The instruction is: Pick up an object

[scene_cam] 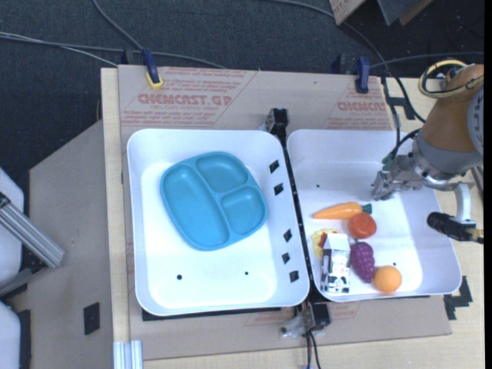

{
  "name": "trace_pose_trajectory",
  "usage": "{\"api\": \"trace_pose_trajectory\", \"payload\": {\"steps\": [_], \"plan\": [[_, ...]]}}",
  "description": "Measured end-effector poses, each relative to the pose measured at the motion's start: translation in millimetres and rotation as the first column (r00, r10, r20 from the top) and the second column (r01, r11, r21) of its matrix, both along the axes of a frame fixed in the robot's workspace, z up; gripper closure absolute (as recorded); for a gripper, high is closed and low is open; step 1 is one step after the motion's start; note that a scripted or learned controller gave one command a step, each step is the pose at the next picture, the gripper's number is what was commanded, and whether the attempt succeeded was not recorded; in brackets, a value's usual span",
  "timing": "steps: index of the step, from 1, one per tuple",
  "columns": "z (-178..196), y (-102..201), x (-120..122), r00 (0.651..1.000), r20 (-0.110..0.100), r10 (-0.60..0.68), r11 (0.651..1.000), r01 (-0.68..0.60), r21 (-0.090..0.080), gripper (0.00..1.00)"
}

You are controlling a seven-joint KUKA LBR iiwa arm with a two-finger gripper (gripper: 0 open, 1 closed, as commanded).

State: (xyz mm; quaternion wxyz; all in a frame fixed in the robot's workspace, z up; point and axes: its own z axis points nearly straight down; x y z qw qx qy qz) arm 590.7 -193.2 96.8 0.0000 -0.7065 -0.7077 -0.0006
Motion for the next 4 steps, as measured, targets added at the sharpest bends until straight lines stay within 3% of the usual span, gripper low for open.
{"api": "trace_pose_trajectory", "payload": {"steps": [2,3,4], "plan": [[118,-9,-9,1.0,0.008,-0.001,1.0,0.001,-0.004,1.0],[181,-11,-1,1.0,0.008,0.0,1.0,0.0,-0.004,1.0],[163,42,-4,1.0,-0.003,0.004,1.0,-0.004,0.003,1.0]]}}
